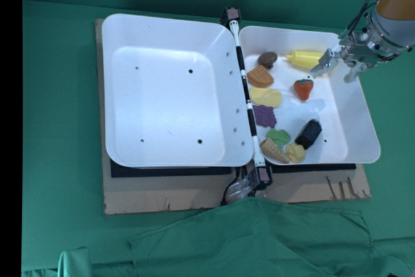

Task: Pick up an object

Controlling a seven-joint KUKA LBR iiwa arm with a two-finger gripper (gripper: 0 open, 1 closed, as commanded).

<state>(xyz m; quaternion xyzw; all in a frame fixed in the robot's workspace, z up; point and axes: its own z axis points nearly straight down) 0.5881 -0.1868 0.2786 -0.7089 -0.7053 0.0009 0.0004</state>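
The gripper (338,65) hangs over the upper right part of the right bin (360,126), its two fingers spread apart with nothing between them; one fingertip (322,66) sits at the yellow squash (305,59), and whether it touches cannot be told. Far left of the gripper lies the left bin (168,87). In the right bin, left of the gripper, are a brown piece (267,60), an orange waffle-like piece (259,77), a yellow piece (266,97) and a purple grape bunch (264,116). The squash lies lengthwise left to right, tapered end toward the left. Just below-left of the gripper sits a strawberry (303,88). Further below lie a green piece (279,137), a dark eggplant (308,133) angled diagonally, and tan pieces (275,152).
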